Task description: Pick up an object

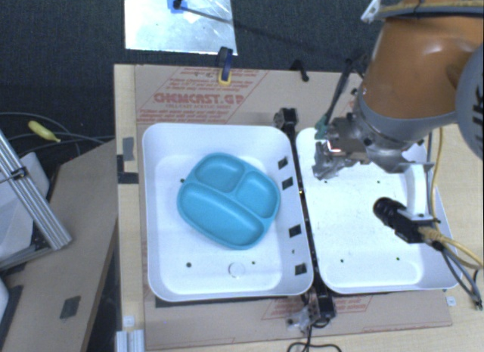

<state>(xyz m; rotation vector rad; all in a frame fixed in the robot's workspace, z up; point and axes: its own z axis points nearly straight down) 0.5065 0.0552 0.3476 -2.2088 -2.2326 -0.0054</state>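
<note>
Two shallow white bins sit side by side on a sheet of cardboard [197, 97] with red print. The bin on the view's left [155, 214] holds a blue plate [227, 199] with three compartments, lying flat near its middle. The arm [423, 48] reaches in from the view's right over the other bin [363, 256], with the gripper [327, 163] above that bin's far corner, beside the black strip between the bins; beyond the cardboard a silvery sheet [178, 10] lies on a dark surface, and a metal frame [30, 207] stands at the view's left edge
</note>
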